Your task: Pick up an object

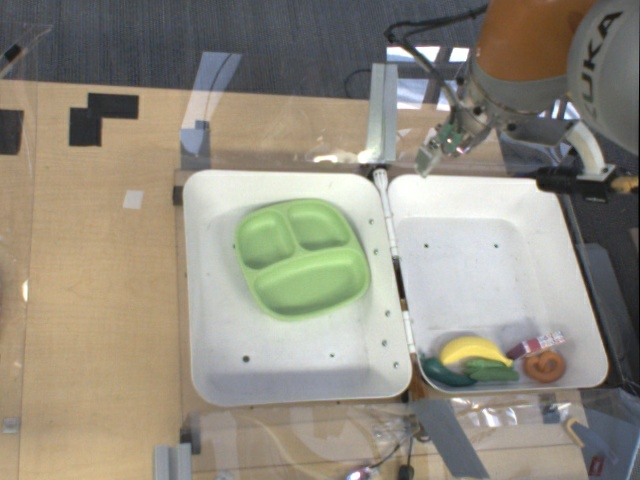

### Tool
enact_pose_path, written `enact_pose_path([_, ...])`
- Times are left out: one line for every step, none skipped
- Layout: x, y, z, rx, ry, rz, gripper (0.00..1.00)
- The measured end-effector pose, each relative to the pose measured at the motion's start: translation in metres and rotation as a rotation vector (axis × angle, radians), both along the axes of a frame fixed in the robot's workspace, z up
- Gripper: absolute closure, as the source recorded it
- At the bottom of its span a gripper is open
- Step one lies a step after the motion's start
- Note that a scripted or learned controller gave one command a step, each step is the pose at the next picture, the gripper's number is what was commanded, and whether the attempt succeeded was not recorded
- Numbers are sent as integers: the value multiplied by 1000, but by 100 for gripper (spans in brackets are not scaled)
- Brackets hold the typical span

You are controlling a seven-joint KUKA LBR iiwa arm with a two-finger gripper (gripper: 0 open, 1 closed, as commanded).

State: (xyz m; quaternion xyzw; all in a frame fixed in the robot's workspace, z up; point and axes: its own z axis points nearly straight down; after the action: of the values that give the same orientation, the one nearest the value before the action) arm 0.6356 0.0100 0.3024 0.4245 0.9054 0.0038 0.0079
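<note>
The grey arm's two-finger gripper (437, 154) hangs above the far rim of the right-hand shallow white bin (480, 238), at about one o'clock in the view; whether it is open or closed cannot be told. Nothing appears picked up yet. At five o'clock, that bin's near corner holds a yellow banana (472, 349), a green vegetable (487, 369) and a small brown round item (545, 366). The left-hand white bin (215, 358) holds a green divided plastic plate (302, 258).

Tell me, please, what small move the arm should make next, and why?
Probably swing the gripper toward the camera over the right white bin, because it now hangs above that bin's far rim, while the small toys, a yellow banana, a green pod-shaped piece and a brown round piece, huddle in the near corner. The green divided plate lies alone in the left bin.
</note>
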Motion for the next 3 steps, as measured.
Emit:
enact_pose_path([-6, -6, 31, -8, 5, 629, 100])
enact_pose_path([18, 11, 69, -11, 4, 822, 100])
enact_pose_path([18, 10, 69, -11, 4, 822, 0])
